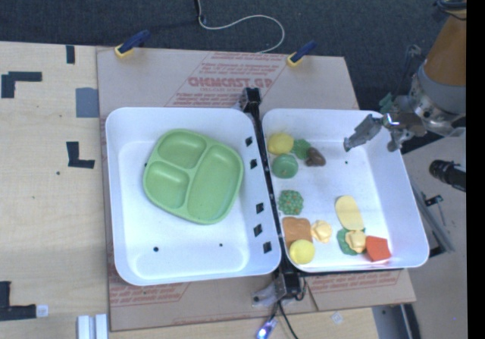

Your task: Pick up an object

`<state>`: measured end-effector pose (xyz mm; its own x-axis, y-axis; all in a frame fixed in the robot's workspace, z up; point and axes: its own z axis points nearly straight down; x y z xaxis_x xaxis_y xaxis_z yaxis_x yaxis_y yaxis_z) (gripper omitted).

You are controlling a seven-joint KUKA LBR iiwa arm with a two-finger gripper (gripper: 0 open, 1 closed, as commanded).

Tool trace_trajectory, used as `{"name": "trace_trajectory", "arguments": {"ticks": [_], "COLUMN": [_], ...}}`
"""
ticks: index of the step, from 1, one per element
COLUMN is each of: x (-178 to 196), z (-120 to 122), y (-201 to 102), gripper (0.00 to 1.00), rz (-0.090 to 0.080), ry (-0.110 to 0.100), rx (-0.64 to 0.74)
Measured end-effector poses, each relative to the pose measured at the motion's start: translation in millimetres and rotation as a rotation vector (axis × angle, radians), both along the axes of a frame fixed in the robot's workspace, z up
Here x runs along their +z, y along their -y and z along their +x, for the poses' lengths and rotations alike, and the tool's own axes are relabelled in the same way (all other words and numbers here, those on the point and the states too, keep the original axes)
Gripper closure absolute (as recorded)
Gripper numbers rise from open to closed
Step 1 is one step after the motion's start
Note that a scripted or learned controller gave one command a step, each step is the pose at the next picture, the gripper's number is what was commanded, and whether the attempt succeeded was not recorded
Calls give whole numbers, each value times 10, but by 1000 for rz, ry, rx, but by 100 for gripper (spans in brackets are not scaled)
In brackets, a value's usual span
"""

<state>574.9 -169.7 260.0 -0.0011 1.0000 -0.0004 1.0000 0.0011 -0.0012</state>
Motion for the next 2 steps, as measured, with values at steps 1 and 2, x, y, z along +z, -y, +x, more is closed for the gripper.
{"name": "trace_trajectory", "arguments": {"ticks": [1,2], "x": [1934,1929], "z": [100,94], "y": [-179,-172], "gripper": [0,100], "rz": [-4,-3], "ry": [19,2], "rx": [3,0]}}
